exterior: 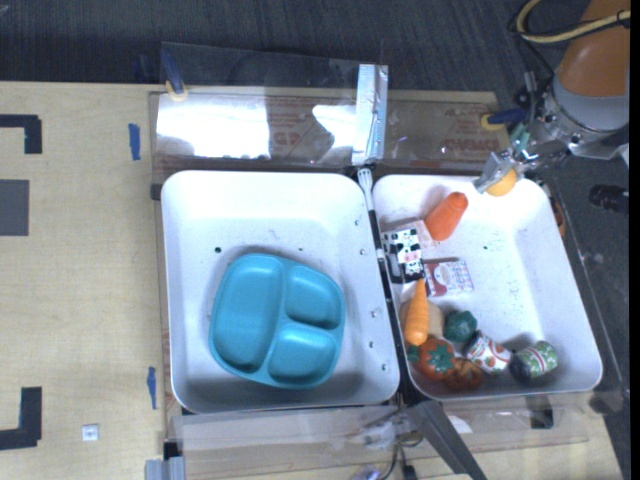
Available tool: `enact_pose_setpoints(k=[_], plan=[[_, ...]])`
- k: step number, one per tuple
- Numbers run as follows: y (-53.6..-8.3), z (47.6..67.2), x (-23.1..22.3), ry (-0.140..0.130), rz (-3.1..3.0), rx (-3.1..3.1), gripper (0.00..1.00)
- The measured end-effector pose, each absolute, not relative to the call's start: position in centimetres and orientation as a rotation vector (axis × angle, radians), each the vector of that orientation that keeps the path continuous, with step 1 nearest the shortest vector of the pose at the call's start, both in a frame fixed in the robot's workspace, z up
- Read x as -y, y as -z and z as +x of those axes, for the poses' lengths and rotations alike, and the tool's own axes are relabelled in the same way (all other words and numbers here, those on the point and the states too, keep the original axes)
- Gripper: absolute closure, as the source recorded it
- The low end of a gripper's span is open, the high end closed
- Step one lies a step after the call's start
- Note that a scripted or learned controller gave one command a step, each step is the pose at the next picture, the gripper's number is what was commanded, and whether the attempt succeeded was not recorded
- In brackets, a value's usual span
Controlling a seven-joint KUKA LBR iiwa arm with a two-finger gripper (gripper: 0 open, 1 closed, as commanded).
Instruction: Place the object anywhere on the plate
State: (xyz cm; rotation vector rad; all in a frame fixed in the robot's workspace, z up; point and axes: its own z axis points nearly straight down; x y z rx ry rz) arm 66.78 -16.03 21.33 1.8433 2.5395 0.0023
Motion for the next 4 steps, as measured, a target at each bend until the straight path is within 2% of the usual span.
enact_pose_setpoints(k=[1,2,3,4], plan=[[-20.8,66.7,15.7,-0.001,1.812,-2.565,1.00],[-20.9,66.7,15.7,-0.001,1.812,-2.564,0.00],[-22.1,66.9,15.7,-0.005,1.808,-2.559,1.00],[-18.4,62.0,6.1,0.001,2.070,-2.367,1.00]])
